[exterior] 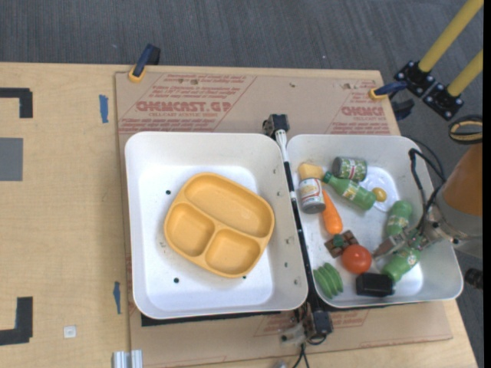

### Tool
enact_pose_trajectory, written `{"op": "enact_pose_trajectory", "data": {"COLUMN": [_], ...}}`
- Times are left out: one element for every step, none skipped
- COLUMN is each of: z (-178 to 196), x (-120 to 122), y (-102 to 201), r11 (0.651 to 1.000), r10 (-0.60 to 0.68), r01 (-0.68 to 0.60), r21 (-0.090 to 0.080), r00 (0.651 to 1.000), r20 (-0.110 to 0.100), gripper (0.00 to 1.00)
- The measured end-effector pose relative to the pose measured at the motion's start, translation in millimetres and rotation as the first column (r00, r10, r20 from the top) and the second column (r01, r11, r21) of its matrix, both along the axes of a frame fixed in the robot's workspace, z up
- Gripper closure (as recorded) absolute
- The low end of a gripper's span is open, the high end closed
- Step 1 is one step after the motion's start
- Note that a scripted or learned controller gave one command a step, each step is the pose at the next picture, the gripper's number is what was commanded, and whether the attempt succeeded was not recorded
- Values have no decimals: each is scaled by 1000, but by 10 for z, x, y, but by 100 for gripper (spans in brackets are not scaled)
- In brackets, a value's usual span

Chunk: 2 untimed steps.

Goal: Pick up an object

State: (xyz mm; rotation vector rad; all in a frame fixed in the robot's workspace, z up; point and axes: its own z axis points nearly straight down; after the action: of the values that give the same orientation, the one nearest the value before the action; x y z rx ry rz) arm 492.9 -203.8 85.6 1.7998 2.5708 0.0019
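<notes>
Black block (374, 284) nearest — end effector (406, 244) over green bottle (400, 264), grip state unclear.

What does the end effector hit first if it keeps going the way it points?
Likely the green bottle just below the end effector in the right bin, with the tomato further left. Depth is unclear from this overhead slant.

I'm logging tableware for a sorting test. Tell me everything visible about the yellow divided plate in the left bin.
The yellow divided plastic plate is a rounded, matte dish with a raised rim and three compartments: one long section along its upper right and two smaller ones below. It lies flat and tilted diagonally near the middle of the left white bin, right side up. Nothing rests in it and nothing else touches it.
</notes>
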Motion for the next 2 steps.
{"op": "enact_pose_trajectory", "data": {"z": [99, 1002], "x": [7, -90], "y": [6, 703], "r11": [1000, 990], "r10": [0, -139], "r01": [0, 139], "r21": [1, 1], "r00": [1000, 990], "r20": [2, -2], "gripper": [100, 100]}}
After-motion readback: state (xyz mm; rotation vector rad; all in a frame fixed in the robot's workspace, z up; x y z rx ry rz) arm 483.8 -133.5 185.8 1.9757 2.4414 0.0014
